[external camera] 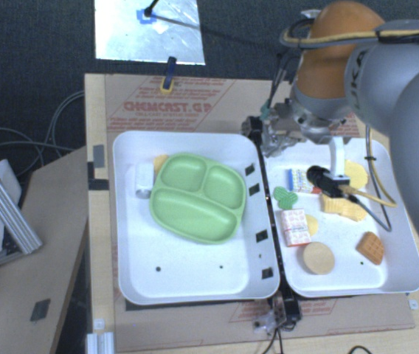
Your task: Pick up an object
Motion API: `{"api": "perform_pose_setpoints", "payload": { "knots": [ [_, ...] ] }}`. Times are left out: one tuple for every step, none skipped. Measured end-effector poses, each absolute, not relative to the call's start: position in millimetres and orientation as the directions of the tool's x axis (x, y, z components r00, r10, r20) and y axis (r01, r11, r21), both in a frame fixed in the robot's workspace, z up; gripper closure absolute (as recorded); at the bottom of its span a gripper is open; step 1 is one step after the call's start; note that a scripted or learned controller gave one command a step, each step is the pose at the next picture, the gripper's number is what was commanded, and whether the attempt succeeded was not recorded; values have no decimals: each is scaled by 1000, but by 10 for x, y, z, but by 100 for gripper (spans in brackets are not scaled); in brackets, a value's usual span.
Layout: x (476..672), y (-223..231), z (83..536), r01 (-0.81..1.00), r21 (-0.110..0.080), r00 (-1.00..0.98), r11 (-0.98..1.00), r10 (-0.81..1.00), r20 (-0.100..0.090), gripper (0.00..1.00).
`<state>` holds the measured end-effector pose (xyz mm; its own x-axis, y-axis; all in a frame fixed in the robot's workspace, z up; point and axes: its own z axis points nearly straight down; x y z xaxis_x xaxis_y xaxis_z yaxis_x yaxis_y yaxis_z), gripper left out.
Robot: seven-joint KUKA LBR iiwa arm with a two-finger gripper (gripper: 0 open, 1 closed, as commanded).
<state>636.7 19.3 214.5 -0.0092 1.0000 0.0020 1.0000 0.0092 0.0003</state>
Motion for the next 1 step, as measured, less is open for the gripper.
{"api": "perform_pose_setpoints", "payload": {
  "knots": [
    [6457,151,2347,1000,3,-7,7,1000,0,100]
  ]
}}
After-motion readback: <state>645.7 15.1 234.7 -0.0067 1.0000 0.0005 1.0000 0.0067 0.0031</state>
